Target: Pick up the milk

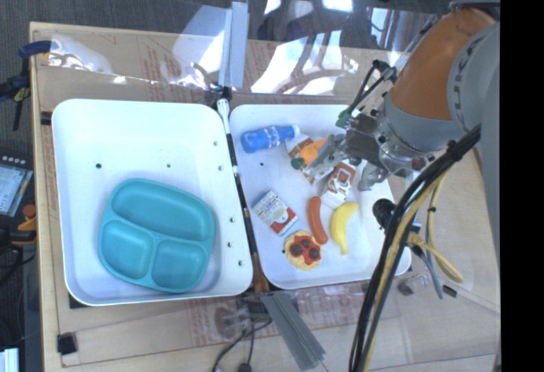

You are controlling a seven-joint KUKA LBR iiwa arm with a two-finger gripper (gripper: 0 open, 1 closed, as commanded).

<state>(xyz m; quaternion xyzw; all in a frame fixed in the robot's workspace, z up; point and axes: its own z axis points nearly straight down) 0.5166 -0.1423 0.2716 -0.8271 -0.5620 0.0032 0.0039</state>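
Teal tray (157, 234) in left bin (76, 120); banana (342, 224) beside hotdog (317, 219)

2 bins (136, 111), 1 tray (157, 234), 7 food items (274, 211).

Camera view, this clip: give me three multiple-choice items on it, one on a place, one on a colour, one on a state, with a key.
1. Where does the banana lie?
A. In the left bin
B. In the right bin
C. On the bench outside the bins

2. What colour is the tray?
A. Teal
B. Red
C. Yellow

3. How does the bottle rest?
A. Upright on its base
B. On its side
C. Stacked on the tray

Key: 1 B, the banana sits near the right edge of the right bin, beside the sausage. 2 A, the divided tray in the left bin is teal. 3 B, the blue bottle lies lengthwise on the right bin's floor, near its upper left corner.
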